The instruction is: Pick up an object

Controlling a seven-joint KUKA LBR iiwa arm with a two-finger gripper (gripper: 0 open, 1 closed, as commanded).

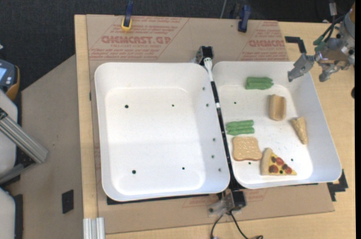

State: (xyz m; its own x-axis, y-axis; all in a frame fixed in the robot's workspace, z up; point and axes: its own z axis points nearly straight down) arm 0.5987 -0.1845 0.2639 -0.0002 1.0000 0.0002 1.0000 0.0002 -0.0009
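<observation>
Gripper (313,67) above right bin (324,136) far corner, jaws spread; pizza slice (276,164) near front.

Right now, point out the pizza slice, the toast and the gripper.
pizza slice (276,164): camera view, on its topped middle.
toast (246,149): camera view, on its flat face.
gripper (312,70): camera view, midway between its fingertips.

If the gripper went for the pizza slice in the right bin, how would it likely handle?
The pizza slice looks like a flat, moulded toy, so probably stiff and light. Lying low on the right bin floor, it may slide rather than lift. It seems to touch the toast slice, which a push might shift.
</observation>
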